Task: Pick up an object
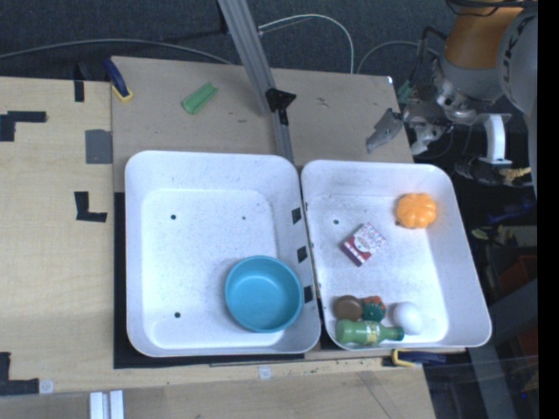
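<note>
Camera view: two white bins side by side. Gripper point(385, 133) hangs over the bench just beyond the right bin point(454, 260), off its 12 o'clock rim, touching nothing; whether it is released or clenched cannot be told, and nothing shows in its grasp. Right bin contents: orange pumpkin-shaped toy point(416, 210) toward 1 o'clock; small red-and-white carton point(363, 244) near centre; at 6 o'clock a cluster of a green bottle point(368, 333), a brown round piece point(348, 307) and a white ball point(407, 318). Left bin point(166, 234): blue bowl point(263, 293) at 5 o'clock. Green block point(198, 98) lies on the bench at 12 o'clock of the left bin.
</note>
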{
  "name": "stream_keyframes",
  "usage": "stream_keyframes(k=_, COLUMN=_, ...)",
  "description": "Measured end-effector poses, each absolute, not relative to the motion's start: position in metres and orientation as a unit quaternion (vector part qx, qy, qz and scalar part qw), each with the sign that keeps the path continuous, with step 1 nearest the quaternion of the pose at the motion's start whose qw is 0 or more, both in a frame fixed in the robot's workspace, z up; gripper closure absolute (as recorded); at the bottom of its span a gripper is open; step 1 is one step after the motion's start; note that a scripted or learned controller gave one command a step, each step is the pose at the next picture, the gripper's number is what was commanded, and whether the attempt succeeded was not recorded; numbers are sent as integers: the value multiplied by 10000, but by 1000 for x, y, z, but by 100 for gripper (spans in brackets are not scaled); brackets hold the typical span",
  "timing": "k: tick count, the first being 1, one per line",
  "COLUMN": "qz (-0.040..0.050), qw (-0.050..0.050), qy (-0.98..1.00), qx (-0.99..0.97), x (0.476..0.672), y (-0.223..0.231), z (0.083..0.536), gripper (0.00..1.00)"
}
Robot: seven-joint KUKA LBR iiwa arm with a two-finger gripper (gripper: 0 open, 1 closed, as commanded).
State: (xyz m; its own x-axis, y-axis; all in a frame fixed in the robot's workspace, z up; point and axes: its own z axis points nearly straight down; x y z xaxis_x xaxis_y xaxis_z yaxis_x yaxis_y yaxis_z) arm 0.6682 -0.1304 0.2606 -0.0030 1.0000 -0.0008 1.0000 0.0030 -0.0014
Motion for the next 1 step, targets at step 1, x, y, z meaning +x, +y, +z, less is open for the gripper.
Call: stream_keyframes(k=1, qz=11, qw=2, qy=-7080, qx=-7062, x=668, y=-131, z=261, gripper=0)
